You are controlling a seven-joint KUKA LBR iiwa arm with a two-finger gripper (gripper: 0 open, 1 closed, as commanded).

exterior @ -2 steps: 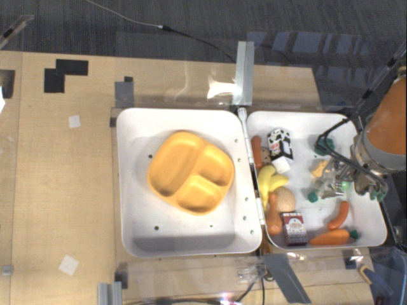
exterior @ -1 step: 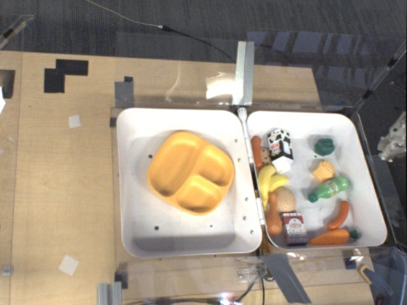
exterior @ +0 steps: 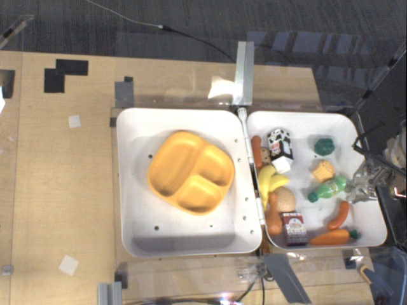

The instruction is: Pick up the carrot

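I see carrot [exterior: 332, 237] lying flat at right bin's [exterior: 375, 234] near wall, beside red box [exterior: 293, 226] | end effector [exterior: 364, 188] above carrot, at bin's right rim; opening: I cannot tell | likely light, stiff, slick plastic; I'd grip mid-body across its width

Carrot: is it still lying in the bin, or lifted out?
In the bin. The carrot lies flat on the floor of the right bin, near its front edge, beside the red box. The gripper is apart from it.
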